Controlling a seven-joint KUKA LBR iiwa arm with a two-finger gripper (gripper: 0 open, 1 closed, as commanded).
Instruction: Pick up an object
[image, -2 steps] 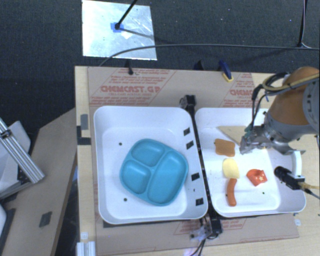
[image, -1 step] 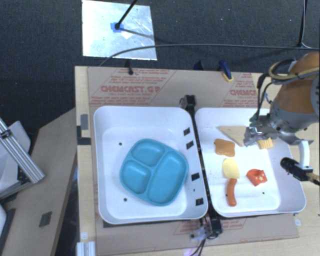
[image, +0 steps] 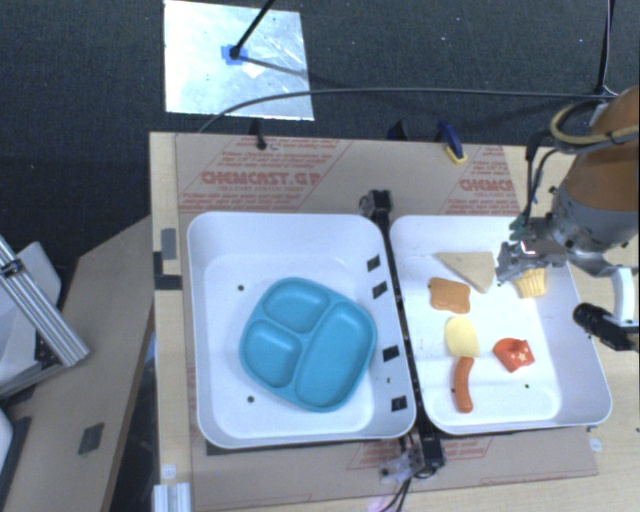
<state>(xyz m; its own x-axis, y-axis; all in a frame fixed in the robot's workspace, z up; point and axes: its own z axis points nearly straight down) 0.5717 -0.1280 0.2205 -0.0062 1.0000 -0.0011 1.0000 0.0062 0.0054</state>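
**Gripper low over the right bin's far edge**

The arm (image: 600, 170) reached in from the right, and its gripper (image: 520, 262) hung over the far part of the right bin (image: 590, 400). Whether it was open, closed or gripping something could not be told.

A small yellow ridged piece (image: 532, 283) lay just beside the gripper, toward the bin's right wall. A tan wedge (image: 470, 268) lay touching or just beside it on the other side, near the far edge. An orange slab (image: 449, 294) sat near the wedge, a pale yellow lump (image: 460, 337) mid-bin, a red piece (image: 513, 354) beside that, and an orange sausage (image: 462, 384) by the near edge.

The left bin (image: 215, 400) carried a blue divided plate (image: 307, 343).
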